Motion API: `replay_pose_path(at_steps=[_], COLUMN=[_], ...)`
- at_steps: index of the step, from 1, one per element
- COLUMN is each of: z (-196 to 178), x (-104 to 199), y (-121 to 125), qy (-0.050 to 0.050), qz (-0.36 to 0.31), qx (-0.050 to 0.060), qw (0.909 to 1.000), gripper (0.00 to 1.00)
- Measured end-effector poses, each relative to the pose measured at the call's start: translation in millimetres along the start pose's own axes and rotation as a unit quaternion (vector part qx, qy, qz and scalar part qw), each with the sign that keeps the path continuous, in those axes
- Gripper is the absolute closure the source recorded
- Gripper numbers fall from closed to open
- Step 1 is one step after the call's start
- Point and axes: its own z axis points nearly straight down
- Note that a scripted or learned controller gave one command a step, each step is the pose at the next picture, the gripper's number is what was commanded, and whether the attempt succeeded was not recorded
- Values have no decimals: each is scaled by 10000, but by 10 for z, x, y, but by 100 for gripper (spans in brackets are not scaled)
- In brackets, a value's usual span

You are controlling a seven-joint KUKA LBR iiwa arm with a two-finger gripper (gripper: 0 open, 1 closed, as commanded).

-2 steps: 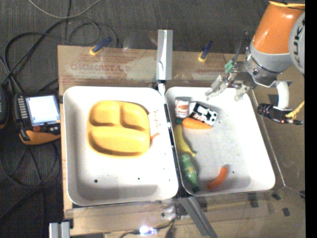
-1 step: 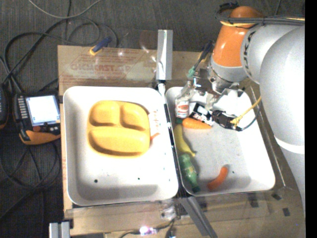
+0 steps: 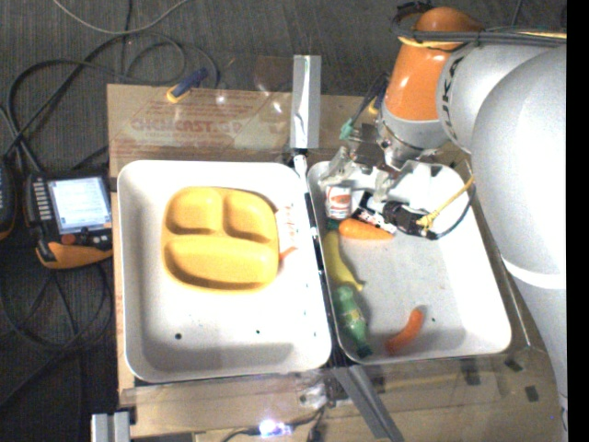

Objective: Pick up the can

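Hung with gripper (image 3: 354, 180) low over can (image 3: 339, 201) in right bin (image 3: 460, 284) (finger state impossible to tell).

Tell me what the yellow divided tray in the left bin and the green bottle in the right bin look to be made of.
Yellow divided tray: probably moulded plastic, smooth with a soft sheen; its compartment ridges are rounded and one even colour. Green bottle: likely translucent plastic, glossy, with small bright highlights along its body; glass cannot be ruled out from this view.
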Motion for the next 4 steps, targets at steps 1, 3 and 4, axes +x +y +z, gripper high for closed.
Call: replay_pose_path(at_steps=[1, 3, 4], z=[565, 615, -372], x=[-596, -461, 219], y=[106, 377, -31], qy=[3, 21, -16], qz=[-412, 121, 933], qx=[-74, -103, -5], qw=[9991, 9999, 9956], gripper=[0, 100, 100])
